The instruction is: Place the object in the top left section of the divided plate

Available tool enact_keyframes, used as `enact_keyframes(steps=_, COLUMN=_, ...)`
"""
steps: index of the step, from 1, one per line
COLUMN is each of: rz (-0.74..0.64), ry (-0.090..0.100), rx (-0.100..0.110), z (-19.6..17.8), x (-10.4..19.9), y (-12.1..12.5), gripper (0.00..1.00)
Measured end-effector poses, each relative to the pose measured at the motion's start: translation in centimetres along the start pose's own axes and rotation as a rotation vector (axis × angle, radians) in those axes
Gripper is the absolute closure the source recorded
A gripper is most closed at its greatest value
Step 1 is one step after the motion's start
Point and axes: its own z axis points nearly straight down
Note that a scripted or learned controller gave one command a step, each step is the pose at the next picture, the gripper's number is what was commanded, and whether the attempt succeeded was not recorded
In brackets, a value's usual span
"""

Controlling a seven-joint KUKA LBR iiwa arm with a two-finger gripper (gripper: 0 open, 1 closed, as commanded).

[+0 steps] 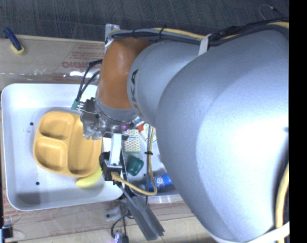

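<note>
The claw's state cannot be told under the arm (214, 115). The yellow banana (89, 180) lies against the near rim of the divided plate (62, 143); a nudge could tip it off.

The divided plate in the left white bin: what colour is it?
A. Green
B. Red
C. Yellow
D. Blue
C. The divided plate is yellow, its sections plain to see as it lies in the left white bin beside the arm's wrist.
</note>
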Motion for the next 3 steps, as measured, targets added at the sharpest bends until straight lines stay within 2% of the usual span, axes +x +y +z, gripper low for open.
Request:
enact_keyframes(steps=1, rz=-0.065, ry=-0.001, rx=0.002, z=1.5, x=4.1, y=-6.6, gripper=1.0)
enact_keyframes(steps=2, rz=-0.084, ry=0.0, rx=-0.001, z=2.0, x=-1.0, y=-1.3, gripper=1.0)
enact_keyframes(steps=3, rz=-0.332, ry=0.0, rx=0.003, z=2.1, x=1.6, y=-5.8, gripper=1.0)
